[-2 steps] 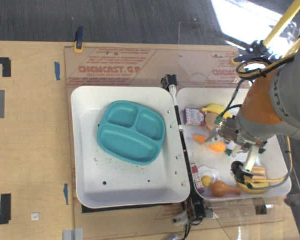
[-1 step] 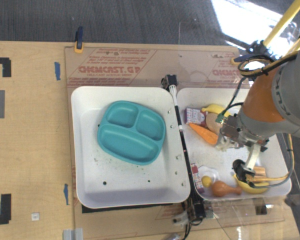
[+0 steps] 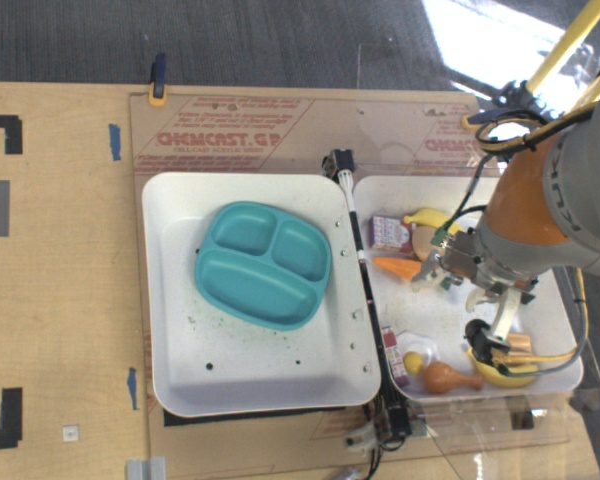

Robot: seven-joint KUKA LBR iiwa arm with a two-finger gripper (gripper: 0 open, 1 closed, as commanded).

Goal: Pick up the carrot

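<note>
The carrot is a small orange wedge lying in the left part of the right bin, its tip pointing right. My gripper hangs low over the bin, right at the carrot's right end, below the grey arm and its orange band. The arm's body hides the spot where the gripper meets the carrot, so I cannot see whether they touch.
A purple packet and a yellow piece lie just behind the carrot. A brown pear-shaped toy, a yellow banana and a small clear packet sit at the bin's front. The left bin holds a teal divided plate.
</note>
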